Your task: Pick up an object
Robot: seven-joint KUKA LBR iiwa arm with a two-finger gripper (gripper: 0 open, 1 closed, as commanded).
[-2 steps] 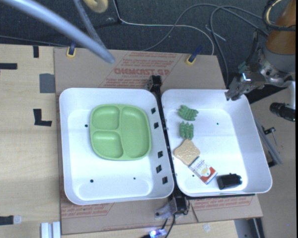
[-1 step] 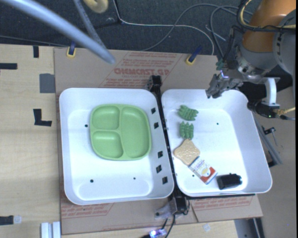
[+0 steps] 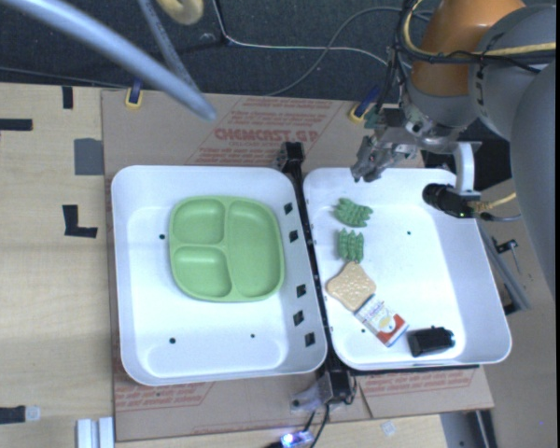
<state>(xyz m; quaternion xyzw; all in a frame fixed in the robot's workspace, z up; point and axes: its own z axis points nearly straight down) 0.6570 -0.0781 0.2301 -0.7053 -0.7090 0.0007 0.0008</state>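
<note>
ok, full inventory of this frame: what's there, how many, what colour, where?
bins: 2, white, side by side on the bench
tray: 1, green, three compartments, in the left bin
green pieces: 2, one above the other, upper left of the right bin
cracker: 1, tan, right bin, below the green pieces
packet: 1, white and red, right bin, just below-right of the cracker
black block: 1, right bin, near the bottom edge
cardboard sheet: 1, brown with red print, under the bins
arm: 1, grey with orange band, reaching in from the right
gripper: 1, over the top edge of the right bin, nothing seen held
</note>
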